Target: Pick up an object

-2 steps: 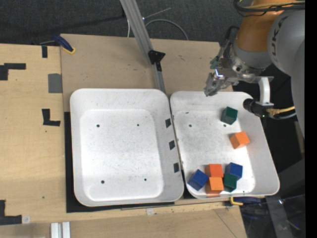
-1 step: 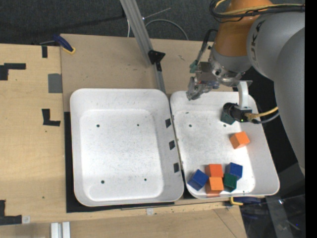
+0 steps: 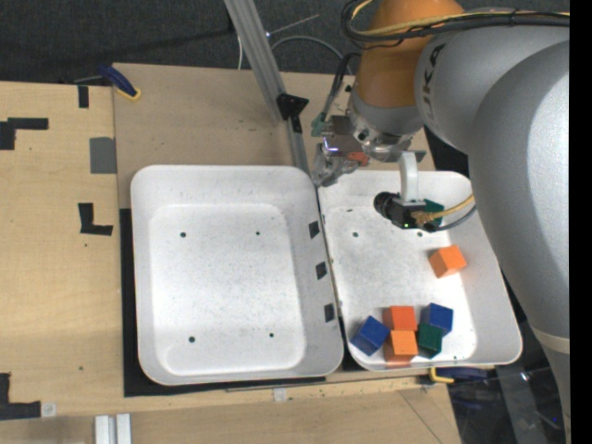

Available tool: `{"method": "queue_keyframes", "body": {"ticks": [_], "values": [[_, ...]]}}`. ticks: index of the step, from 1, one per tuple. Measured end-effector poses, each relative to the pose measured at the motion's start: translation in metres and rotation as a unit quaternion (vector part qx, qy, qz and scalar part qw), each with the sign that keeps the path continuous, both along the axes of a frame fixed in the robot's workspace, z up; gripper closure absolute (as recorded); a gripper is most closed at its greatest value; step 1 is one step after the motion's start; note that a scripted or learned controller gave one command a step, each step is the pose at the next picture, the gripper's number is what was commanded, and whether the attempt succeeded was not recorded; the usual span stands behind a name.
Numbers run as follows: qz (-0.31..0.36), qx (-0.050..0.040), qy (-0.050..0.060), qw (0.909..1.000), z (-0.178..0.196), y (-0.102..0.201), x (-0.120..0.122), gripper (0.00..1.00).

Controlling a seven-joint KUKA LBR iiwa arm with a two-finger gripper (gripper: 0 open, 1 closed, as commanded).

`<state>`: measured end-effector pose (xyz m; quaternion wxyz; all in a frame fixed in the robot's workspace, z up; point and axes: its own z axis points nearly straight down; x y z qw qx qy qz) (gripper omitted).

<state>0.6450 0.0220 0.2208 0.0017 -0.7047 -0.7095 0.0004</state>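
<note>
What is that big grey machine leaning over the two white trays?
It is a robot arm, grey with an orange band. One camera fixed above the bench looks down at a slant. The arm's grasping part, the end effector, hangs over the far left corner of the right bin, beside the left bin. The right bin holds small blocks: one orange block alone, and a cluster of blue, orange and green blocks at its near edge. Whether the end effector holds anything is too unclear to tell.

Left bin looks smooth speckled plastic; bench, matt wood; orange block, matt; arm, faintly glossy.
</note>
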Motion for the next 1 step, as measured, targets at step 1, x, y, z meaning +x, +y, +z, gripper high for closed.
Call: {"method": "queue_keyframes", "body": {"ticks": [1], "values": [[0.001,0.0005,-0.001,1.0000,0.0110,0.0627,-0.0026,1.00]]}}
